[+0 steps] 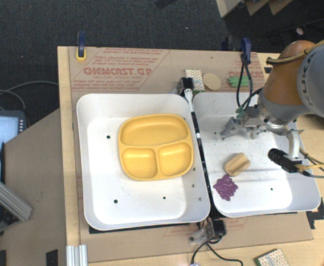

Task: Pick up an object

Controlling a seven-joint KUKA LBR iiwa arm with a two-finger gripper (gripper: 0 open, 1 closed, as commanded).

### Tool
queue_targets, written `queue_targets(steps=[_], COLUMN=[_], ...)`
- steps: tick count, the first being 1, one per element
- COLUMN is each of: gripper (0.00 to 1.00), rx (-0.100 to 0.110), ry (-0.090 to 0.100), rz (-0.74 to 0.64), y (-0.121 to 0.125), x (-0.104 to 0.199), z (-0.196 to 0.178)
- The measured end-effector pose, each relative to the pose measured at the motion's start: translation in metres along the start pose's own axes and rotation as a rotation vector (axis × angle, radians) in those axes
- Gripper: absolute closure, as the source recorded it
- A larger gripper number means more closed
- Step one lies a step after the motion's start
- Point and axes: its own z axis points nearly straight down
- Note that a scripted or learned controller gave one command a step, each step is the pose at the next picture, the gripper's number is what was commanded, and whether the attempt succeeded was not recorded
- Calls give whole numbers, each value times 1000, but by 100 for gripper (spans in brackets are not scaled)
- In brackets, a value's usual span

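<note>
Camera view: two white bins sit side by side on the bench (pixel 67 148). The left bin (pixel 95 193) carries a yellow divided tray (pixel 155 146), lying flat near its middle. The right bin (pixel 295 195) holds the likely targets: a tan block (pixel 236 163), lying at a tilt, and a purple cluster (pixel 226 187) just beside it toward the near edge, the two close but seemingly apart. The arm (pixel 295 82) reaches in from the right and hangs over the far half of the right bin. The gripper (pixel 245 127) sits above the bin floor, beyond the block; whether it is spread or pressed together I cannot tell, since the metal parts there are too cluttered to read. Nothing appears between its tips.

The step in hand looks like the approach. To do it well, I would centre the gripper over the block, turn the wrist so the jaws close across its short sides, and descend straight down. The cluster nearby could be nudged or caught by a sloppy descent. The block looks rigid and should take a firm pinch; the cluster looks soft and irregular, a poorer choice.
</note>
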Motion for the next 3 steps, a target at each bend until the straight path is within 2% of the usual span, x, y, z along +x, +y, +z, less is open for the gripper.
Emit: queue_targets(steps=[1, 2, 3], gripper=[0, 100, 100], rx=[9, -2, -13], ry=[2, -1, -10], rz=[0, 0, 4], y=[-80, -76, -43], x=[16, 15, -72], z=[11, 0, -96])
